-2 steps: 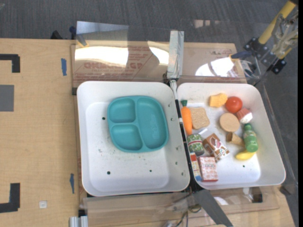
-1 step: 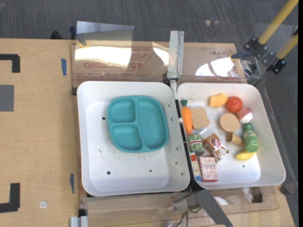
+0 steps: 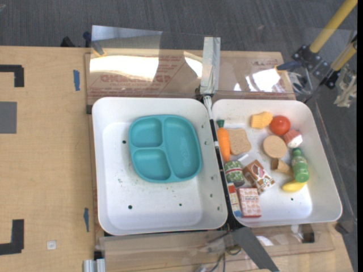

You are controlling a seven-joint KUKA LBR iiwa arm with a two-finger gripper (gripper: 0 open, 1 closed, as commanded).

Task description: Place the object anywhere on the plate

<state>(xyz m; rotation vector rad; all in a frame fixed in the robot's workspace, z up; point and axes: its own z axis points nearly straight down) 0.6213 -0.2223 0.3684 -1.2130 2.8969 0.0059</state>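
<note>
Teal plate (image 3: pixel 164 148) in left bin (image 3: pixel 113 200) | toy food (image 3: pixel 275 147) in right bin (image 3: pixel 324 200)

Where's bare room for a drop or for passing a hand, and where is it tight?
The teal plate has all three compartments bare. In the left bin, bare floor runs below the plate and along its left side. The right bin is crowded: carrot, bread slice, tomato and small boxes cluster together; only its lower right floor is bare.

Two white bins (image 3: pixel 113 208) (side by side)
</note>
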